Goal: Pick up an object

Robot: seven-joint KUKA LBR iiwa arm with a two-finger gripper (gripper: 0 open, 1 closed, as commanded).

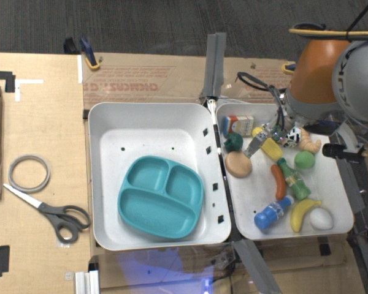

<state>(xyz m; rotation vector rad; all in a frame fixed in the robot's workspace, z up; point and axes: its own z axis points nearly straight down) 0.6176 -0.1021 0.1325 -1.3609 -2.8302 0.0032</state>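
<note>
Now, operator, you see the bench (37, 109) carrying two white bins side by side. The left bin (104, 127) holds one teal divided plate (161, 196), lying flat near its 6 o'clock wall. The right bin (343, 195) is crowded with toys, so any pick must be made here. The arm (322, 72) reaches in from 3 o'clock, and its end effector (271, 135) hangs low at the bin's 12 o'clock part, just above a yellow block (272, 149). You cannot tell if it is released or clenched; the wrist hides this. Nothing is seen grasped. Beside it lie a tan egg (238, 164) at 9 o'clock, a banana (302, 212) and a blue bottle (271, 215) toward 6 o'clock. I judge the yellow block is the target, because the end effector is nearest to it.
</note>
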